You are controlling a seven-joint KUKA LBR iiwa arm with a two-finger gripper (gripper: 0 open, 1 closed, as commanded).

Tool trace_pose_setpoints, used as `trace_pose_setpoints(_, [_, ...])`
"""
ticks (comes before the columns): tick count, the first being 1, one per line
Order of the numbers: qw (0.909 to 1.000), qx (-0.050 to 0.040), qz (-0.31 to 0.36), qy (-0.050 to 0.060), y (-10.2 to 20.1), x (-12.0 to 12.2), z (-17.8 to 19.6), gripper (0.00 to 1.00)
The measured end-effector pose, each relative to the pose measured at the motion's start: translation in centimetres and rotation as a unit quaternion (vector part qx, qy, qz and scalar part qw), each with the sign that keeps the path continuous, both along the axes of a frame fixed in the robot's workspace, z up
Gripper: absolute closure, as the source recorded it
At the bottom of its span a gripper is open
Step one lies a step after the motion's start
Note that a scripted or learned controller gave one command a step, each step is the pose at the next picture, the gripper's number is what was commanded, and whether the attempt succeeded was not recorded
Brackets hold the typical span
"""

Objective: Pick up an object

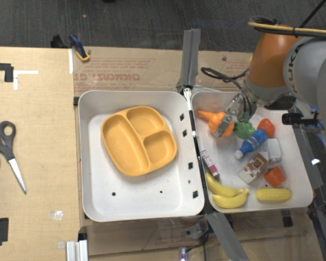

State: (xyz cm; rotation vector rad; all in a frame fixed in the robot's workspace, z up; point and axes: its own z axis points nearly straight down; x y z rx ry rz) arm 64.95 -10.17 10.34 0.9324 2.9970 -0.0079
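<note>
My gripper hangs low in the right bin, near its back left corner. It sits right at the thick end of an orange toy carrot and just left of a green toy. The gripper body hides the contact with the carrot. Close by lie a blue bottle, a red-orange piece, a small brown-and-white carton and a white block.
Two yellow bananas, a yellow corn-like toy, an orange-red toy and a pink-white tube lie along the right bin's front and left. The left bin holds a yellow divided plate. Scissors lie on the bench at far left.
</note>
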Motion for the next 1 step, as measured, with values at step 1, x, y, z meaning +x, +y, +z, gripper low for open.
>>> trace_pose_setpoints(1, [0.9952, 0.0022, -0.098, -0.001, 6.15, -1.66, 8.88, 1.0])
